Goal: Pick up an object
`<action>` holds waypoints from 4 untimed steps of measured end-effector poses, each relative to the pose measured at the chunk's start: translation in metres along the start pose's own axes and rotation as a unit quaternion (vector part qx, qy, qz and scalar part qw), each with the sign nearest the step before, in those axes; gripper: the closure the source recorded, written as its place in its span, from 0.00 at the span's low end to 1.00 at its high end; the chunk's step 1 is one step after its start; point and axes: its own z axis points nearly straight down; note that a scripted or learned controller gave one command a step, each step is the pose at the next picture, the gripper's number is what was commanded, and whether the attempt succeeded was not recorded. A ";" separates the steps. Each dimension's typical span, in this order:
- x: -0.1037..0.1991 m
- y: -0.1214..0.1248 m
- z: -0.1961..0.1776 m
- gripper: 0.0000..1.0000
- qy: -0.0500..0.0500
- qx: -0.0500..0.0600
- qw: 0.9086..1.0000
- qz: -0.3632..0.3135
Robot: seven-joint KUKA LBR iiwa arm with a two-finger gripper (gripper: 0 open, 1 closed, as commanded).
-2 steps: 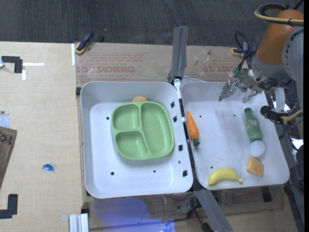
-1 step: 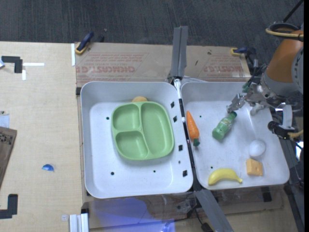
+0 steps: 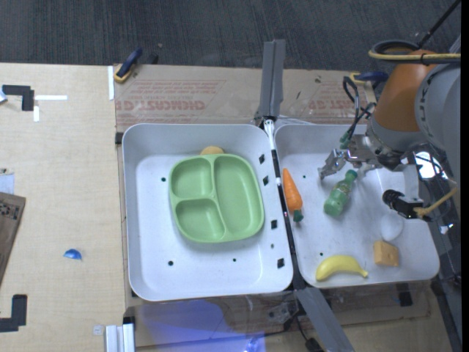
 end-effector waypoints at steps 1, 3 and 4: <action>0.020 -0.031 0.001 0.00 0.000 0.001 0.999 -0.053; 0.017 -0.008 0.001 1.00 0.000 0.000 0.999 0.035; 0.059 -0.001 -0.171 1.00 -0.001 0.001 1.000 0.001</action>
